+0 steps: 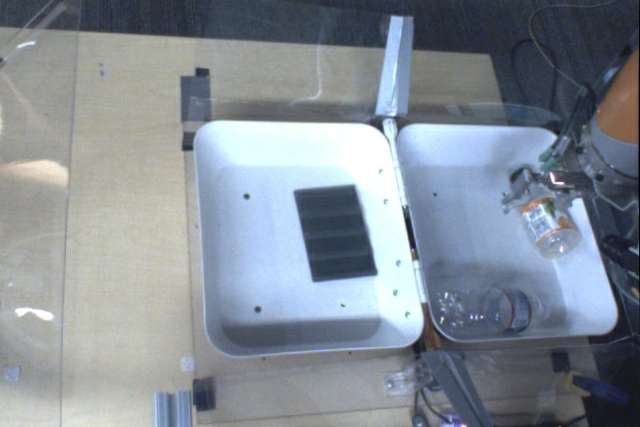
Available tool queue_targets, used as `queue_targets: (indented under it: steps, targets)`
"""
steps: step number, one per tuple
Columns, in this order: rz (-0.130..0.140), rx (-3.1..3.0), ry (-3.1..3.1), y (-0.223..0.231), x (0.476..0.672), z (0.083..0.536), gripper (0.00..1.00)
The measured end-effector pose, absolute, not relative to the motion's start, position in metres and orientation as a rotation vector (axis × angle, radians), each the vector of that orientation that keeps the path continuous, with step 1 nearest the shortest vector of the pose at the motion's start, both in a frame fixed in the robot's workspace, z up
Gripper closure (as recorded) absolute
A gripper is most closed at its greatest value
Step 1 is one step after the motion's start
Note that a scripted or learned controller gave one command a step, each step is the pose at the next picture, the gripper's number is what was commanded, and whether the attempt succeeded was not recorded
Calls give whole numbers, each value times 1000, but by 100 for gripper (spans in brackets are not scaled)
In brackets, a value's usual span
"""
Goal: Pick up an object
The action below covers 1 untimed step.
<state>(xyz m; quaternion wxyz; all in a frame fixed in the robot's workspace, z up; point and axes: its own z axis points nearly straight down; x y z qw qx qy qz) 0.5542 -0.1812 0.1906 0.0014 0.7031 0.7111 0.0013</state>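
small bottle, clear with a white and orange label, lies tilted in the right bin, just below and touching the tips of my gripper. i judge this to be the grasp step: the arm reaches in from the right and the gripper sits low over the bottle's upper end. whether the fingers are spread or pressed together i cannot tell; the metal parts blur against the white floor, and i see nothing clearly between them, so i won't count the bottle as held.

the next move, as i read it, calls for settling the fingers on either side of the bottle's narrow end before any lift, since a round body will roll away from a glancing pinch.

farther from the fingers, toward the near wall of the same bin, lies a clear plastic bottle on its side, well apart and no obstacle. the bin's right wall is close beside the fingers and leaves little room. in the left bin a dark ribbed rectangular pad lies flat, far off.
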Motion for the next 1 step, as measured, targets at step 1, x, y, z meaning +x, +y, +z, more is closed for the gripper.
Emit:
queue_targets:
  steps: [1]
  targets:
    - [7,2315,2119,-139,587,177,0]
